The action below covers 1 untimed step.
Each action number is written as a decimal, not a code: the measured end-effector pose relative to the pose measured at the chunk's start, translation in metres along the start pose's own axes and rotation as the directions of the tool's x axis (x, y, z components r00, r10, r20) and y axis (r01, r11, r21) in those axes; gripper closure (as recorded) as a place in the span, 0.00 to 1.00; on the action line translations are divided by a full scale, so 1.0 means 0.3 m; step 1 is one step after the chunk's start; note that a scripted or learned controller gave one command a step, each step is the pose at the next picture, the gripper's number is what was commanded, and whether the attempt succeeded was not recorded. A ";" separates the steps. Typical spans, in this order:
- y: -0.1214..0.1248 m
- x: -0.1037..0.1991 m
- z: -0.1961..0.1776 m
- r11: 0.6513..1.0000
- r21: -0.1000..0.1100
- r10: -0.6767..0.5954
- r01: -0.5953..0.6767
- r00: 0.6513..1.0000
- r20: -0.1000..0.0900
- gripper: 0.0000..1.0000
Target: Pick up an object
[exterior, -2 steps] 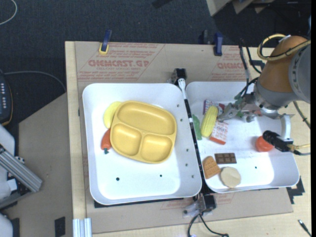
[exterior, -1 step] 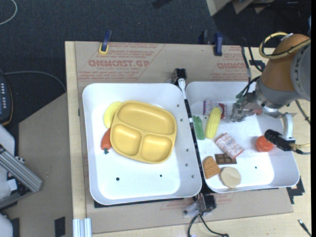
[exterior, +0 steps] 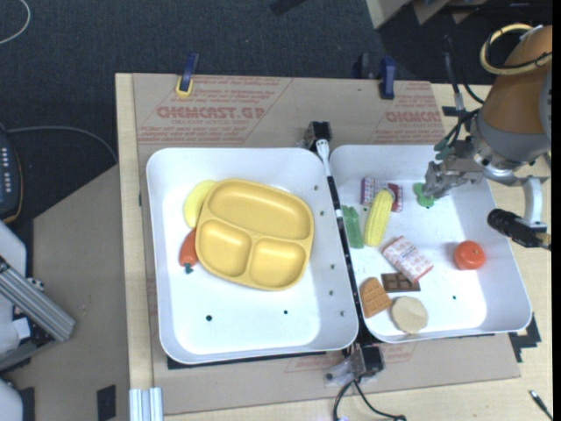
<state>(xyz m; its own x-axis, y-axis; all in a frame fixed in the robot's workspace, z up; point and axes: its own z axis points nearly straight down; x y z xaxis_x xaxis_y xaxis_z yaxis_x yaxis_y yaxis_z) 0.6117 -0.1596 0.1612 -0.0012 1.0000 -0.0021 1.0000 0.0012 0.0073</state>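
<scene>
Red print on the brown board (exterior: 219, 103) under the two bins reads "CHEMCAST" (repeated, partly hidden). The gripper (exterior: 431, 189) pinches a small green object (exterior: 425, 197) over the right bin (exterior: 504, 310). That bin holds one corn cob (exterior: 379, 217), one tomato (exterior: 470, 254), two packets; the left bin (exterior: 175, 323) has one yellow tray (exterior: 254, 233).

Even overhead light, bright on both white bins (exterior: 166, 261), near blown out with faint soft shadows. Dark floor (exterior: 105, 24) underexposed. Mild softness overall, slight compression noise, arm (exterior: 517, 103) at right edge a bit blurred, no strong glare
</scene>
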 end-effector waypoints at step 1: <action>0.001 0.002 -0.217 1.000 -0.002 0.000 0.000 1.000 0.001 1.00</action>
<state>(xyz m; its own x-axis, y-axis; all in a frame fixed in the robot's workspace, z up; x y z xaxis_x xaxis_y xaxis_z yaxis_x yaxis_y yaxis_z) 0.6114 -0.1588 0.2262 -0.0015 1.0000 -0.0028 1.0000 0.0016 0.0091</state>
